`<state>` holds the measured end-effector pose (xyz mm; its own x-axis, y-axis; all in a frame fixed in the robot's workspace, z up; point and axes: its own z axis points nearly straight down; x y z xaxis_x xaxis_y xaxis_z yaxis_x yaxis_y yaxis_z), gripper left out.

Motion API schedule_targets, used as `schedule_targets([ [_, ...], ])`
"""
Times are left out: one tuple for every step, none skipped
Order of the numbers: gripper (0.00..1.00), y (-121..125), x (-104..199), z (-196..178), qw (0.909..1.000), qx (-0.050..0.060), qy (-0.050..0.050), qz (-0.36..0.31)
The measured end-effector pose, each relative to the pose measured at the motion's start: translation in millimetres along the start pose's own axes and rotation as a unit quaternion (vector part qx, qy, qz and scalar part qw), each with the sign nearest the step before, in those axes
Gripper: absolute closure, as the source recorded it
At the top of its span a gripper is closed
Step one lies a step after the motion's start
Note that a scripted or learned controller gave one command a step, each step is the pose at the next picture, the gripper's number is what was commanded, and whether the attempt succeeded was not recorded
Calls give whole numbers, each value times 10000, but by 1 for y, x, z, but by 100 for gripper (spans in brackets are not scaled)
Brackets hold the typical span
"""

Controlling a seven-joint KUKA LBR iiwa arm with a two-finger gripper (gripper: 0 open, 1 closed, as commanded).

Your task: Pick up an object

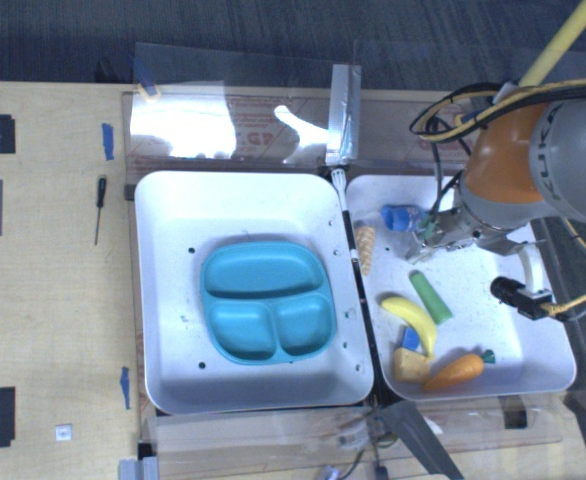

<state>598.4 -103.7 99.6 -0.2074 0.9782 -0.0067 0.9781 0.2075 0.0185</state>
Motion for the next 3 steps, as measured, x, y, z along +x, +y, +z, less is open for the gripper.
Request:
schedule_targets([
  [100, 1, 0, -7, 10000, 6, 6, 0],
  [100, -27, -20, -43, 9997, 90, 30, -233],
  [0, -27, -20, -41, 9997, 99, 39, -237],
])
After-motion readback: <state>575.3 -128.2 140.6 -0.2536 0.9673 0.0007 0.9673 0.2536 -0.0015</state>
